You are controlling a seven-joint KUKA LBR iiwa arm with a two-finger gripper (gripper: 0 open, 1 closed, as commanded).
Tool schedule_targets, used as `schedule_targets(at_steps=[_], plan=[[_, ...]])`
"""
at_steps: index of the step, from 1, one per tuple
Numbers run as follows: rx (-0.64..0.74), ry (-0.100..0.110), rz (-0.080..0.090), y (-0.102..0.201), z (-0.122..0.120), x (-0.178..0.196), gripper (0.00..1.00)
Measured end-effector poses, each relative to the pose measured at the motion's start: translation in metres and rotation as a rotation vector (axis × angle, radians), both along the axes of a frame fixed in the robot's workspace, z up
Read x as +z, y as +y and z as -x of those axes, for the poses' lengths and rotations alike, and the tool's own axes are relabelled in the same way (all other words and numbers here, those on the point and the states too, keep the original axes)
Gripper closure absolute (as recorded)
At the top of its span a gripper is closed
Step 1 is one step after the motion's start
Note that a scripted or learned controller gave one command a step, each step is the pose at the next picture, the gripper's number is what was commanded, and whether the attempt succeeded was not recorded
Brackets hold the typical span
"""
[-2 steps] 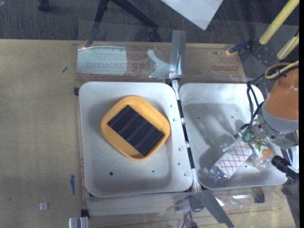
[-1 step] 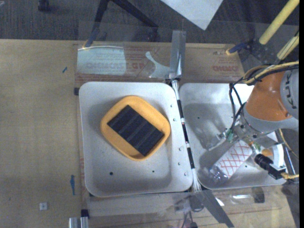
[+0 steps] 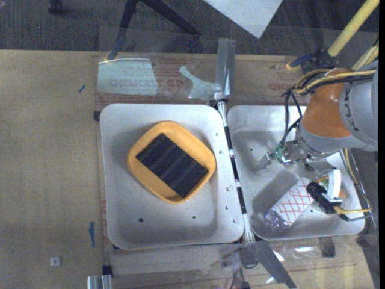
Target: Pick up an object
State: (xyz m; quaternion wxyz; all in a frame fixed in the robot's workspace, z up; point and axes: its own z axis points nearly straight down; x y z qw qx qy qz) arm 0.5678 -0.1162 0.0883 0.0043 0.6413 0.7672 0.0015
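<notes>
Gripper [image 3: 265, 161] hangs low over the right bin [image 3: 255, 125], pointing toward the view's left, with bare white floor under its tip. You cannot tell from this slant whether it is set wide or narrow; the tip is too small and too cluttered to read. Nothing shows as held in it. The nearest candidate is the red-hatched packet [image 3: 293, 202], flat on the floor of the same bin. From the gripper tip it lies toward the camera and a little toward the arm's side, near but apart. Its long axis runs on a diagonal, with the clear crumpled end toward the bin's near edge and the hatched end up toward the arm [image 3: 328, 116]. The other candidate, the orange pad [image 3: 157, 188] with its dark ribbed top, sits in the middle of the left bin [image 3: 120, 221]. It is well apart from the tip, off to the view's left and across both inner rims. My judgement: the packet is your shorter reach. The move turns on drawing the tip back toward the camera and closing across the packet's short width, square to that diagonal. It looks thin and flat, so a slip is likely.
</notes>
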Motion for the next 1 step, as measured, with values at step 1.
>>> schedule_targets(at_steps=[1], plan=[[0.088,0.01,-0.004,-0.0214,0.0471,0.0277,0.0]])
